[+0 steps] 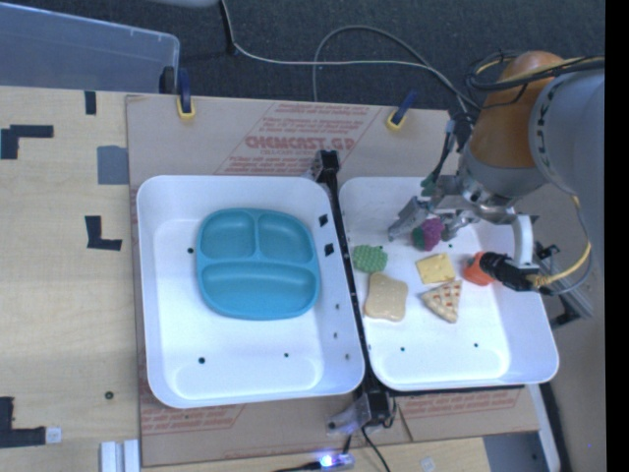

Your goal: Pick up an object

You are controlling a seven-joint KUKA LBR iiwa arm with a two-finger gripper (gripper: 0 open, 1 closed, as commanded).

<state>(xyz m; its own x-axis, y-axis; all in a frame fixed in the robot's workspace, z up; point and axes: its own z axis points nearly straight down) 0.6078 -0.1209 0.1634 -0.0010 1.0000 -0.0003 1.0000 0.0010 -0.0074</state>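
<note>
My gripper (429,221) hangs over the back of the right bin (472,362). Its two grey fingers (402,227) stand apart, open. A small purple piece with a green tip (428,233) lies between them; I cannot tell whether they touch it. In front of it lie a yellow cheese square (434,267), a pizza slice (443,302), a tan bread slice (386,298) and a green ridged piece (371,258). A red-orange piece (477,268) sits at the right.
The left bin (167,362) holds a blue divided plate (258,264). A black divider (339,254) runs between the bins. The front of the right bin is bare white floor.
</note>
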